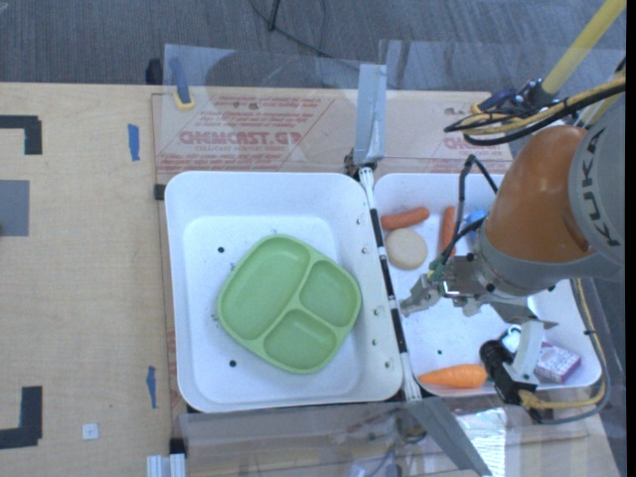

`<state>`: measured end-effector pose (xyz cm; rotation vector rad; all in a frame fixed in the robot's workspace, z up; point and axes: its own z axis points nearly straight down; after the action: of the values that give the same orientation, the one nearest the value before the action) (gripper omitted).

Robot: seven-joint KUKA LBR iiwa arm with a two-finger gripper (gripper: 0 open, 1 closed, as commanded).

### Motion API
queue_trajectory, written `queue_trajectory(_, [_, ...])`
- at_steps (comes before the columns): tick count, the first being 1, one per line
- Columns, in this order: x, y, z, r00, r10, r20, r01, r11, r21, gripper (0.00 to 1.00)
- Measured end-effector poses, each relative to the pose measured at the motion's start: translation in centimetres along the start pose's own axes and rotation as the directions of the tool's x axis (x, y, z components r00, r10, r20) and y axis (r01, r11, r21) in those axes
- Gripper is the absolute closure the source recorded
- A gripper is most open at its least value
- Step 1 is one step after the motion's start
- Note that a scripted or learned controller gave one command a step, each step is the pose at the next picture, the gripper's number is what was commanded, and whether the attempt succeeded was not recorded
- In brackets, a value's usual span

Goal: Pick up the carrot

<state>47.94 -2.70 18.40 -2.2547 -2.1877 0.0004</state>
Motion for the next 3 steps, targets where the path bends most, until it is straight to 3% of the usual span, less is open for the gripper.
queue_trajectory(1, [-3.9, 0.1, 0.0, 0.984, -0.176, -0.001, 0.176, 0.984, 0.001, 0.00])
queue_trajectory(2, [-12.8, 0.4, 2.1, 0.917, -0.400, 0.001, 0.400, 0.917, -0.001, 0.00])
queue_trajectory(3, [-7.7, 3.6, 9.6, 0.872, -0.490, 0.006, 0.490, 0.872, -0.008, 0.00])
